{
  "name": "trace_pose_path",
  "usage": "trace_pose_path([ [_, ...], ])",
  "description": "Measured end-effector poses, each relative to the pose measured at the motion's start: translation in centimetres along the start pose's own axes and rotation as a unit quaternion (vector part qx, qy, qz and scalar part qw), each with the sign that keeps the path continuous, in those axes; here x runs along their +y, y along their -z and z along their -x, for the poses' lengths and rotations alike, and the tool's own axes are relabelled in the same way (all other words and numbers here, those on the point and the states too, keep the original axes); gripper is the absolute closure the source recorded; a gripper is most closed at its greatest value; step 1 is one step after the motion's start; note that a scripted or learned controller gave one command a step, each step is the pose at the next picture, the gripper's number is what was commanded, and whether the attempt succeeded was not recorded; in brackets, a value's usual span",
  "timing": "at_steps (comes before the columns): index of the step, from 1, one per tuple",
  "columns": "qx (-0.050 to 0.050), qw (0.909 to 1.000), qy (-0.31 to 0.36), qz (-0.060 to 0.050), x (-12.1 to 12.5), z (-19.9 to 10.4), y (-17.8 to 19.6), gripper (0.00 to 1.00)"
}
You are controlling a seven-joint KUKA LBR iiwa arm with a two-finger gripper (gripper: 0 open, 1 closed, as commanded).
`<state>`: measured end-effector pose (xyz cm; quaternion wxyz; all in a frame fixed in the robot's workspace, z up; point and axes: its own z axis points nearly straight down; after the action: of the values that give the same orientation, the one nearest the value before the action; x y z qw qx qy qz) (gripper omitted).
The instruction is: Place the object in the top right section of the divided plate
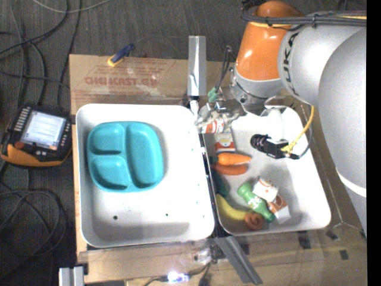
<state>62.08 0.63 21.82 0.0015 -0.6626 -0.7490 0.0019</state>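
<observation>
**In the right bin, the pick is not yet made; the plate waits**

At the far left corner of the right bin, I see my pincer low over the rim where the two bins meet, among some small red-and-white packaging. Whether it is apart, together or clamped on anything I cannot tell; the wrist and the clutter hide that.

In the left bin the blue divided plate lies with all its sections bare, so nothing has been delivered. I judge the task to be at its start: a grasp still has to be secured, then a carry leftward across the shared rim, then a release into the plate's far right section.

The candidate objects lie in the right bin: a toy carrot just near of the pincer, a red piece touching it, a banana, a green bottle and a small carton nearer me. Which one is meant I cannot say.
</observation>
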Motion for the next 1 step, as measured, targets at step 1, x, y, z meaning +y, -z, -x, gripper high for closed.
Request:
trace_pose_path([
  [1, 0.0, 0.9968, 0.08, 0.001, 3.45, -10.51, 0.58, 1.0],
])
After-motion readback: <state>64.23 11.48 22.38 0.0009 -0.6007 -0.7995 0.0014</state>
